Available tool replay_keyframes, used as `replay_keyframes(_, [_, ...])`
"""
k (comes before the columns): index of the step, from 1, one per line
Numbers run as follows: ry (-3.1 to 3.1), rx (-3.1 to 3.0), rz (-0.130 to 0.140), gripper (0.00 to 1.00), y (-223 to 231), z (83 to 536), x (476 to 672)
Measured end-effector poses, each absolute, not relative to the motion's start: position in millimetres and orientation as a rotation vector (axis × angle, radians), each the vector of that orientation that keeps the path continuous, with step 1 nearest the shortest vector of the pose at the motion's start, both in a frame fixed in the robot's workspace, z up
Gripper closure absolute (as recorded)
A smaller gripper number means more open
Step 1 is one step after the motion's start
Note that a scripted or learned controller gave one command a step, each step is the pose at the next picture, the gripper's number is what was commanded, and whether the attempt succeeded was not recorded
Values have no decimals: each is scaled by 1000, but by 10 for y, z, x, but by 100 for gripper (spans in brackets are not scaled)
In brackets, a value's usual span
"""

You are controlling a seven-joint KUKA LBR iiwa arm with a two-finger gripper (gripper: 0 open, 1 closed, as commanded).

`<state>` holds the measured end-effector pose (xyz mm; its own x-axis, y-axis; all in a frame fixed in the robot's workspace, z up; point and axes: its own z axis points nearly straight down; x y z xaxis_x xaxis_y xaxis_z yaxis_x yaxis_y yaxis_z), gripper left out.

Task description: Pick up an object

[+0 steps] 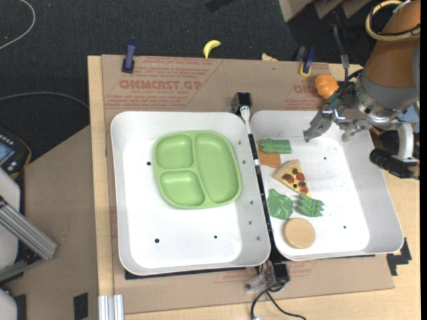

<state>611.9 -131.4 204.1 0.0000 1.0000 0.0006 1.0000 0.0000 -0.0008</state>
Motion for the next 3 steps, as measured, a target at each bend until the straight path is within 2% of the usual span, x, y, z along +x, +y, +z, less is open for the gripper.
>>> replay_keyframes(1, [-2212, -2216, 7, 0, -1047, 1814, 5263])
replay_keyframes(2, [-2210, -2215, 11, 0, -1033, 876, 4806])
replay_keyframes(3, [-2222, -2229, 0, 0, -1677, 847, 5279])
